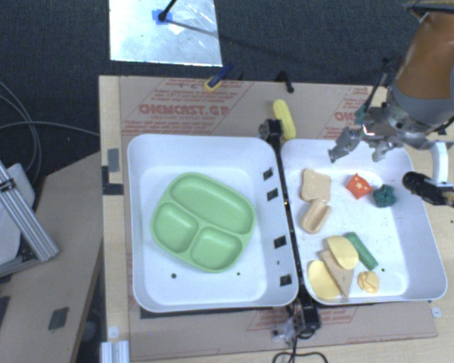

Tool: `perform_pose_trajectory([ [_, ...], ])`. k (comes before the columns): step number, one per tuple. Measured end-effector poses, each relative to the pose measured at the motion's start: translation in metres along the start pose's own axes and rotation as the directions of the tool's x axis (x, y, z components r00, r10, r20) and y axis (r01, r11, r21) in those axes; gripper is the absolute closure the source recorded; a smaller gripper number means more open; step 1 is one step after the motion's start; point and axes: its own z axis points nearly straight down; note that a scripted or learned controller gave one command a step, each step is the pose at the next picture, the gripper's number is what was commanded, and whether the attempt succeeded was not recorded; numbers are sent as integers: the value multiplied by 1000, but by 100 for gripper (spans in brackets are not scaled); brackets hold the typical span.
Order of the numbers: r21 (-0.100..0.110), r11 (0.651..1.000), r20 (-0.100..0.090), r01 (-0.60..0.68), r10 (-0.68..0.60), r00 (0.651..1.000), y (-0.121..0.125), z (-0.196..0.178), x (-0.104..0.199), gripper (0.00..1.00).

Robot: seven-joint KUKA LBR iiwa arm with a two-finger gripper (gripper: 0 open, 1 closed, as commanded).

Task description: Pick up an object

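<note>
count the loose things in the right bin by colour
tan or beige: 3, bread slice, roll, wedge
yellow: 3
green: 2, stick, small lump
red-orange: 1, block
total: 9

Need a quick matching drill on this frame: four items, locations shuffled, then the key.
Items:
1. green divided plate
2. red piece
3. yellow clip
4. gripper

Places:
A. on the rim between the bins, far end
B. above the right bin's far edge
C. left bin
D. right bin, beside a dark green piece

Pairs: 1-C, 2-D, 3-A, 4-B
</note>
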Motion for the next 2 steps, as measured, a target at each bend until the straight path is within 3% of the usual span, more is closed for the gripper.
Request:
perform_pose_trajectory([
  [1, 7, 1000, -1, -6, 6, 1000, -63, 46, -29, 0],
  [2, 5, 1000, -1, -5, 5, 1000, -119, 58, -33, 0],
])
